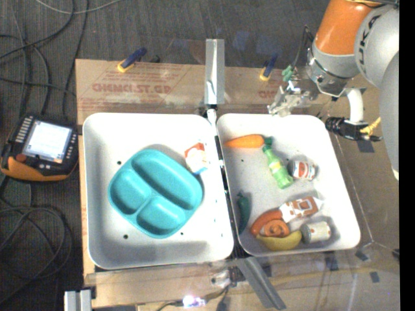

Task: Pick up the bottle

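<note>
Camera view shows one green bottle [277,169] mid right bin [337,173], one carrot [244,141] at its far edge; gripper [288,99] hovers beyond, its grip impossible to tell.

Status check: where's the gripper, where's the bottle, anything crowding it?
Gripper above right bin's far rim, nothing between fingers. Green bottle lying in right bin, untouched. Carrot at its cap end, can close beside.
</note>
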Motion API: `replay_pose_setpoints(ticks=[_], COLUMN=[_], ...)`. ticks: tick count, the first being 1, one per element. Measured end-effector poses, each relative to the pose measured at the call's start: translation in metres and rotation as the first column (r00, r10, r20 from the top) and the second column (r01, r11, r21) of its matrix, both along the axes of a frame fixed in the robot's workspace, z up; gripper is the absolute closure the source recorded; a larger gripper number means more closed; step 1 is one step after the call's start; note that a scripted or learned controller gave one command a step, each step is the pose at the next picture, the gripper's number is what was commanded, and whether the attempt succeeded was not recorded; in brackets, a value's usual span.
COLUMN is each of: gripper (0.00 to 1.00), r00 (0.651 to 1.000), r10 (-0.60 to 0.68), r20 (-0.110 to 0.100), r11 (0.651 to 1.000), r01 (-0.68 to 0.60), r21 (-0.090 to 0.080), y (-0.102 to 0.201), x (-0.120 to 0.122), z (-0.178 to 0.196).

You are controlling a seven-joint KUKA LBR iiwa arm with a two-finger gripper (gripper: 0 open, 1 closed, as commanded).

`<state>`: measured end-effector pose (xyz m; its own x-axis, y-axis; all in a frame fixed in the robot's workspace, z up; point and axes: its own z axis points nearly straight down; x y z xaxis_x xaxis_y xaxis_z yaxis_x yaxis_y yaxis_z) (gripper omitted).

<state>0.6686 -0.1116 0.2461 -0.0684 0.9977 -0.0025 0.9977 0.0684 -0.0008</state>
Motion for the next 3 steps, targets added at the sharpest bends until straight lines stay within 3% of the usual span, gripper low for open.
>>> replay_pose_setpoints(ticks=[1, 2, 3], gripper=[1.0, 0.0, 0.0], r00=[1.0, 1.0, 0.999], r10=[0.001, 0.001, -0.045], r20=[-0.002, -0.002, -0.002], r11=[1.0, 1.0, 0.999], r01=[-0.001, -0.001, 0.045], r21=[-0.003, -0.005, -0.001], y=[0.0, 0.0, -0.015], x=[0.0, 0.0, -0.041], z=[0.009, 0.009, 0.001])
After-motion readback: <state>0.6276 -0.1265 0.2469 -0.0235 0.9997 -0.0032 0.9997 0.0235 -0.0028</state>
